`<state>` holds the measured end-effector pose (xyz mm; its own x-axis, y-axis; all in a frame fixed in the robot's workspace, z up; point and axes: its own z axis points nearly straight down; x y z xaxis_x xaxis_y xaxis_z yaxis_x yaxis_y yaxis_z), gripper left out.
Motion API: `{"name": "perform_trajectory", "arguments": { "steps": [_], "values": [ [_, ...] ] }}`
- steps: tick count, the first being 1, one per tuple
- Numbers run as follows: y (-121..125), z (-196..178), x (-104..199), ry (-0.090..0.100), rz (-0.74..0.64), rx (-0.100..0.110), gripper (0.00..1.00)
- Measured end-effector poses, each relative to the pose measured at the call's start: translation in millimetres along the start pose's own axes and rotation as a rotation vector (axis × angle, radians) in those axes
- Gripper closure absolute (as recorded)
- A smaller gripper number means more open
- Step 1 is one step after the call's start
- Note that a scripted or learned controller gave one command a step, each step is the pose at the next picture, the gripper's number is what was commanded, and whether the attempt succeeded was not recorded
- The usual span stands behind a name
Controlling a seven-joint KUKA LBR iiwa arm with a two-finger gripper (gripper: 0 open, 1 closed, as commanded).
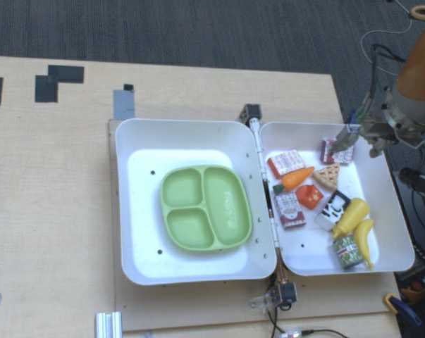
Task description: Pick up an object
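- In the camera view, two shallow white bins sat side by side on a light wooden bench (pixel 50 210): the left bin (pixel 138 217) and the right bin (pixel 395 210).
- The left bin held a green divided plate (pixel 206 208) with three compartments, lying flat near its middle.
- The right bin held a cluster of toy foods and small packages.
- A red-and-white packet (pixel 285 163) lay toward the far left of that bin, with an orange toy carrot (pixel 297 178) just near of it, the two touching.
- A second red-and-white packet (pixel 290 210) lay nearer, by the divider between the bins.
- A small red toy piece (pixel 310 196) sat between the carrot and a black-and-white carton (pixel 332 210).
- A tan wedge-shaped piece (pixel 327 176) lay right of the carrot.
- A yellow toy banana (pixel 350 217) rested against the carton, a second yellow piece (pixel 366 241) lay just right and nearer, and a green-labelled can (pixel 348 252) sat beside it near the bin's near rim.
- A small maroon-and-white package (pixel 337 151) lay at the far right of the bin.
- The arm (pixel 416 83) reached in from the right, orange band above the wrist.
- The gripper (pixel 353 138) hung over the bin's far right corner, just above the maroon-and-white package; whether its fingers were spread or pressed together could not be told, and nothing showed between them.
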<state>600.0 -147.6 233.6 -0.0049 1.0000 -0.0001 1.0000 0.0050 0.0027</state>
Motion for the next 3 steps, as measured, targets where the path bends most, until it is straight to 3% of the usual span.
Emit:
{"name": "perform_trajectory", "arguments": {
  "steps": [1, 2, 3],
  "values": [
    [-72, 137, -9, 0.000, 0.003, 0.002, 0.00],
    [-70, 125, -8, 0.000, 0.002, -0.004, 1.00],
    [-89, 1, 99, 0.001, 0.000, -0.002, 1.00]
  ]
}}
